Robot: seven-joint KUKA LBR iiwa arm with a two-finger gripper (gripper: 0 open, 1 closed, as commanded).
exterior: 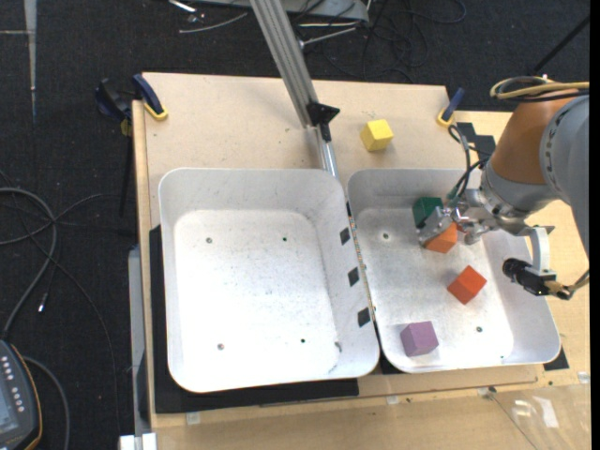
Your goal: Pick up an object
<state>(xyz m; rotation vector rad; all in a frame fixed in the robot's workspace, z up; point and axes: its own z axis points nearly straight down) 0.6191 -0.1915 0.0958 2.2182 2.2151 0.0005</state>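
**Gripper low over the right bin, on the orange block**

The arm (539, 153) comes in from the right, grey with its orange band showing above the wrist; the gripper (448, 225) is down inside the right bin (525, 345), in its upper half; an orange block (441, 239) sits right at the fingertips, tilted, and seems to be caught between them, so the pincer reads as clamped on it, though the fingers are small and partly hidden by the wrist. Whether that block is clear of the bin floor, I cannot tell.

Just behind the gripper, touching or nearly touching it, is a green block (427, 210); it lies toward the bin's back wall. A second orange block (467, 284), redder, rests on the floor of the same bin, below and a little right of the gripper, apart from it. A purple block (419, 337) lies near the bin's front edge, well apart from the gripper.

The left bin (187, 204) lies side by side with the right one, their rims meeting in the middle. Outside both bins, on the bench (234, 120) behind the right bin, sits 1 yellow block (377, 135); a metal rail (286, 50) slants down from the top toward the join of the 2 bins.
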